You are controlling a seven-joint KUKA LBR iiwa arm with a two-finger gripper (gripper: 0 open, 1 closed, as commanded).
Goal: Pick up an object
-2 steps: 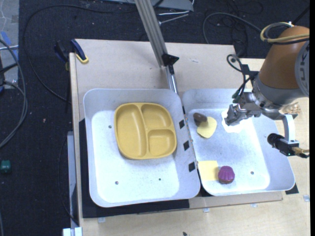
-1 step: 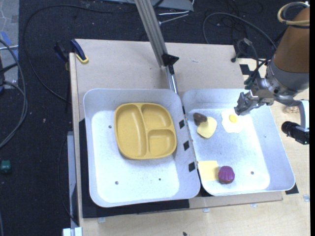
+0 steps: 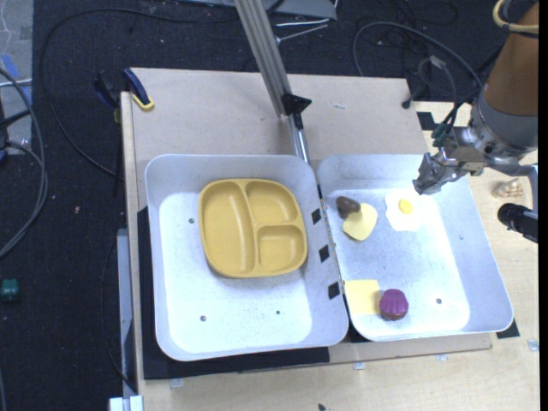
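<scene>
White bins (image 3: 171,229) on wooden bench (image 3: 214,114) (cables around), gripper (image 3: 428,181) above

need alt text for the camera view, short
A grey-and-orange arm's gripper hovers at the right bin's far edge, near a fried-egg toy. That bin also holds a yellow slice and purple piece; the left bin holds a yellow divided plate.

We see a robotics lab: a plain wooden surface (image 3: 214,114) carries two white bins (image 3: 171,255), black cables (image 3: 60,127) trail across the dark floor, and a metal pole (image 3: 265,45) slants over the setup beside the grey arm (image 3: 514,101).
</scene>
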